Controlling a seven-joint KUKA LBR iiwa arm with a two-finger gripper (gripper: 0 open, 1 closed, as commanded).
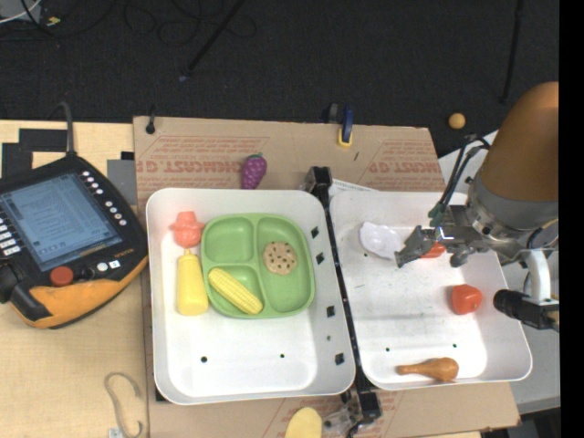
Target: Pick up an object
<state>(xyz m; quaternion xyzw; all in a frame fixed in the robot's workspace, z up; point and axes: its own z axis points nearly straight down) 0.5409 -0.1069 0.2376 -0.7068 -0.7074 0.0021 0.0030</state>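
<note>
I take the right-hand shallow white bin point(511, 359) as my landmark. Nearest me, just outside its front-left corner, a yellow rounded toy point(304, 422) lies on the counter, out of play. Inside the bin, along its front wall, lies a tan toy drumstick point(431, 369), close enough to the rim that I judge a descent there would crowd the wall. Further back, toward the bin's right side, a small red block-like toy point(465, 298) sits on bare floor with room on every side, so I'd call it the easiest candidate. Further still, at the bin's back-left, is a white scoop-shaped piece point(379, 238). The tool point(429, 245) hangs just beside it, over the bin's rear half. I see a spot of red-orange at its tip, but I cannot tell whether its fingers are spread or closed, or whether anything is held.

Left of the bin, across the shared divider, the second white bin point(233, 372) holds a green sectioned plastic tray point(245, 245) with a yellow toy corn cob point(234, 290) and a brown cookie point(279, 258). Beyond both bins, a purple grape cluster toy point(254, 171) rests on the cardboard.
</note>
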